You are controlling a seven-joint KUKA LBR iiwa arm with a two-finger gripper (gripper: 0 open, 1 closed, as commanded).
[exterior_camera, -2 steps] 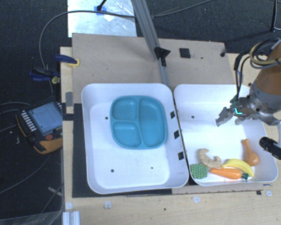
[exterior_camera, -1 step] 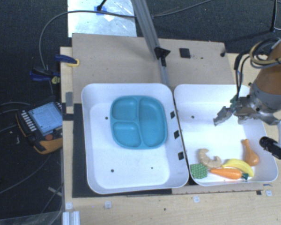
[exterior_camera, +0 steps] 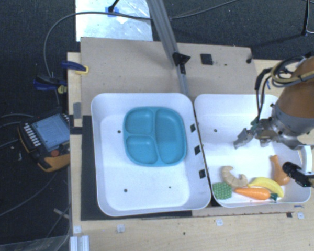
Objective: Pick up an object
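My gripper (exterior_camera: 244,138) hangs over the middle of the right bin (exterior_camera: 220,119), pointing left, with nothing seen in it. Toy food lies along that bin's front edge, below and right of the gripper: a beige knobbly piece (exterior_camera: 234,177), a green piece (exterior_camera: 222,191), an orange carrot (exterior_camera: 253,193), a yellow banana (exterior_camera: 267,183) and an orange-brown piece (exterior_camera: 279,170). A blue divided plate (exterior_camera: 155,136) lies in the left bin (exterior_camera: 110,182).
A grey metal pole (exterior_camera: 165,27) slants down from the top to the bins' back junction. Black clips (exterior_camera: 197,149) sit on the wall between the bins. A handheld device (exterior_camera: 47,137) and cables lie off the bench at left.
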